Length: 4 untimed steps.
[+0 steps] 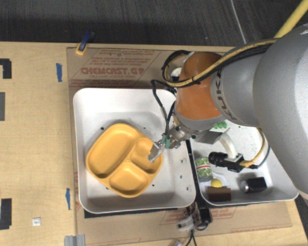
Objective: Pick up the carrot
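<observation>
Two white bins are sitting side by side on the bench, the left bin (pixel 87 137) and the right bin (pixel 277 183). Reaching in from the right, the grey arm (pixel 277 81) with its orange band (pixel 197 88) is covering much of the right bin. A yellow divided plate (pixel 118 160) is lying in the left bin. The gripper (pixel 156 151) is hovering over the plate's right compartment; whether it is grasping anything cannot be told. Small items are resting in the right bin: a green packet (pixel 203 167), a black object (pixel 255 184), a brown block (pixel 218 194). No carrot can be picked out.
</observation>
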Each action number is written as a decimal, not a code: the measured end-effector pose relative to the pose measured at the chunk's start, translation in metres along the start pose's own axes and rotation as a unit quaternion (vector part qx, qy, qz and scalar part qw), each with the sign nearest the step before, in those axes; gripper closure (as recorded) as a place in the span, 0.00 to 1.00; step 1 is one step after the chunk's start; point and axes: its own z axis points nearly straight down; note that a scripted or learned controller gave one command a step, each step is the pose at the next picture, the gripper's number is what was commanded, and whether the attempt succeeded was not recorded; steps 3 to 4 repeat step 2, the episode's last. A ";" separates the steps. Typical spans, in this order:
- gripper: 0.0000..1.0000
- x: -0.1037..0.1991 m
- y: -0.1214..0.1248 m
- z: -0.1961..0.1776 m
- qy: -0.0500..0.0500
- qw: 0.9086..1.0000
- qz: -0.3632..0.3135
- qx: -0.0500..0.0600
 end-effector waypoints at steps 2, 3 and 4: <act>0.00 0.001 0.002 0.000 -0.001 1.000 0.025 -0.003; 0.00 0.001 0.002 0.000 -0.001 1.000 0.025 -0.003; 0.00 0.001 0.002 0.000 -0.001 1.000 0.025 -0.003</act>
